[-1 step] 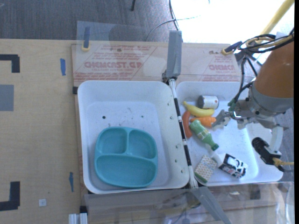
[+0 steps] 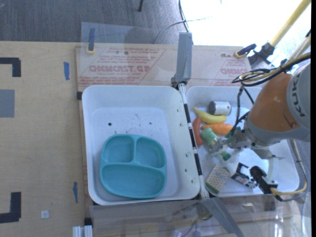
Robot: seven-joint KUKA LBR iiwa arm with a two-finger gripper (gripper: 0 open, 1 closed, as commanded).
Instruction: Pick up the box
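Hovering hand [image 2: 228,144] over right bin [image 2: 291,174], box [image 2: 217,178] beside

robot lab: plywood bench [image 2: 39,132], two white bins [image 2: 94,102], taped markers [image 2: 66,71], loose cables [image 2: 197,4], grey carpet [image 2: 74,4].

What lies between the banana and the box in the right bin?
In the camera view, an orange carrot-like item and a green bottle lie between the banana and the box, with the gripper beside them.

Arm [image 2: 276,107] reaches over right bin [image 2: 291,181]; teal plate [image 2: 133,166] in left bin [image 2: 98,102].
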